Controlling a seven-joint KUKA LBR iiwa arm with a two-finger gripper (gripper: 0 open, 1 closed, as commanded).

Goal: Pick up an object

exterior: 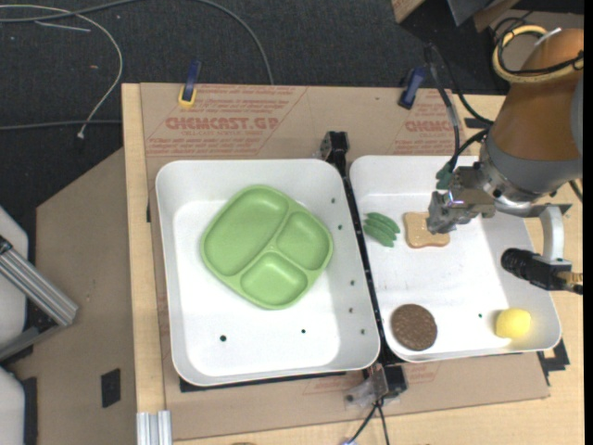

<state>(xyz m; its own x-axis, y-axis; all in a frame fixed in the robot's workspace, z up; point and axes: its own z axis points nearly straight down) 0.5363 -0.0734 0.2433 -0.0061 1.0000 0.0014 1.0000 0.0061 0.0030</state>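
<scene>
In the right bin (463,276) lie a tan flat toast-like piece (422,232), a small green leafy item (381,227), a brown round patty (413,325) and a yellow ball (513,324). My gripper (442,213) hangs low over the tan piece's right part, hiding some of it. The grey arm with its orange band reaches in from the right above it.
The left bin (185,248) holds a green sectioned plate (267,246). A black clamp (334,146) sits at the back between the bins. A black part (537,268) juts over the right bin's right edge. Blue clips and cables lie at the back.
</scene>
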